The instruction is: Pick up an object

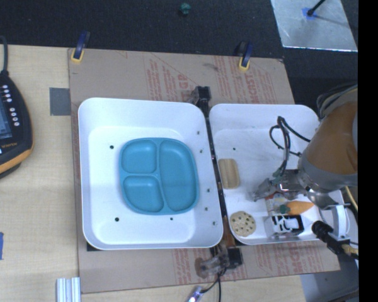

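The KUKA arm [331, 146] reaches in from the right over the right-hand white bin [252, 118], its gripper [278, 190] low over the bin's near right part; whether the fingers are open or closed cannot be told from this angle. A tan rectangular block [229, 173] lies against the bin's left wall, and a round perforated beige disc [242, 223] sits at its near left corner, both apart from the gripper. An orange carrot-like piece [297, 204] and a black-and-white item [286, 223] crowd the floor just beside the tool. The left bin [94, 168] holds a blue divided plate [159, 175]. A teach pendant [5, 128] rests at the bench's far left
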Controlling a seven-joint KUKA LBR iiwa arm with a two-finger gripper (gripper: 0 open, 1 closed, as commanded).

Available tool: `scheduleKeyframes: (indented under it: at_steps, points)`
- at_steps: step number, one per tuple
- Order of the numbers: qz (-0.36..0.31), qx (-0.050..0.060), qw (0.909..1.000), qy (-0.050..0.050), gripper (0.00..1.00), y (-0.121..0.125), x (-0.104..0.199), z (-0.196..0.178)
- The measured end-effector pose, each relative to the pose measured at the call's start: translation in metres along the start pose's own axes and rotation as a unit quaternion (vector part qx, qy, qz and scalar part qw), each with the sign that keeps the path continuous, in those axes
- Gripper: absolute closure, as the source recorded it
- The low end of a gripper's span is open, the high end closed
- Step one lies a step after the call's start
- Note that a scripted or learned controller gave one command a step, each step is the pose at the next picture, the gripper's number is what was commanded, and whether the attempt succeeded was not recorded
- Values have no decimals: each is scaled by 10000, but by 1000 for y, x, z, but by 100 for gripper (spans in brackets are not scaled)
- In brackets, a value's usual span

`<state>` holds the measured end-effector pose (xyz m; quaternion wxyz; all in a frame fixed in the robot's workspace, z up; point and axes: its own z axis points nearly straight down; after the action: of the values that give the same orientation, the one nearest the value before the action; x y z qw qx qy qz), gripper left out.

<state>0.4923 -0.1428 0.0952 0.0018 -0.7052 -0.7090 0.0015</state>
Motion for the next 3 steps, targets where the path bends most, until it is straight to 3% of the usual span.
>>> scheduleKeyframes:
  at_steps: [1, 2, 3]
  points:
    - [18, -13, 10000, -4, 0, 43, -54, 3]
    - [7, -18, 10000, 2, 0, 139, -70, 2]
    - [5, -6, 10000, -2, 0, -1, -70, -42]
